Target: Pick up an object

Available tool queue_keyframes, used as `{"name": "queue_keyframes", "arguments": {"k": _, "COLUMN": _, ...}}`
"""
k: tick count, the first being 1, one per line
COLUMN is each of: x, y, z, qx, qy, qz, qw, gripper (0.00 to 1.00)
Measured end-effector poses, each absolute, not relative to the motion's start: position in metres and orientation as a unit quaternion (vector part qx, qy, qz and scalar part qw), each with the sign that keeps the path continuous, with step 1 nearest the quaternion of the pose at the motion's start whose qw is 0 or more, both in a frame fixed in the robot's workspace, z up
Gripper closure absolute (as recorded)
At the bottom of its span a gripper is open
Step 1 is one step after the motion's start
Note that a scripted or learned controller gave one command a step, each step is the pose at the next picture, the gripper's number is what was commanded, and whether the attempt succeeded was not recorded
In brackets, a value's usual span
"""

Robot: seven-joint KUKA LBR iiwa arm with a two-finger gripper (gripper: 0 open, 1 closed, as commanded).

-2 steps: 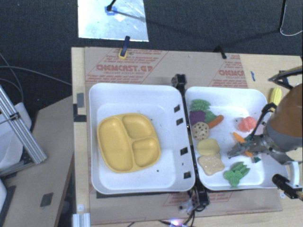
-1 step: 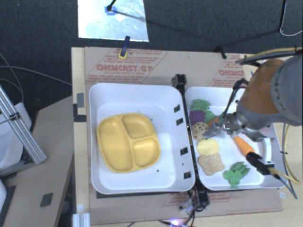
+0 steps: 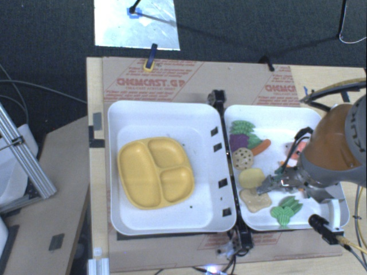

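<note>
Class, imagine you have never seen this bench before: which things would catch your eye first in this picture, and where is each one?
The big yellow divided tray stands out first, lying in the left white bin. Next comes the grey arm with its orange band reaching in from the right, its hand low over the right white bin. There a cluster of small toy foods lies, among them a carrot, a cookie and green leafy pieces.

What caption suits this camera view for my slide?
Gripper reaches among toy foods in the right bin; yellow tray sits left.
</note>
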State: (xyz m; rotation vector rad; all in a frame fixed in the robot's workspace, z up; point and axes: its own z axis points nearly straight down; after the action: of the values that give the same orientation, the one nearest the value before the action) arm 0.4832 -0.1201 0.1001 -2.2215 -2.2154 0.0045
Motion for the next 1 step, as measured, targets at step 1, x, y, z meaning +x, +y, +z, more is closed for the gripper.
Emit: {"name": "queue_keyframes", "arguments": {"k": 1, "x": 0.5209, "y": -0.1181, "z": 0.1032, "qx": -0.705, "qy": -0.709, "qz": -0.0011, "qw": -0.002, "gripper": 0.00}}
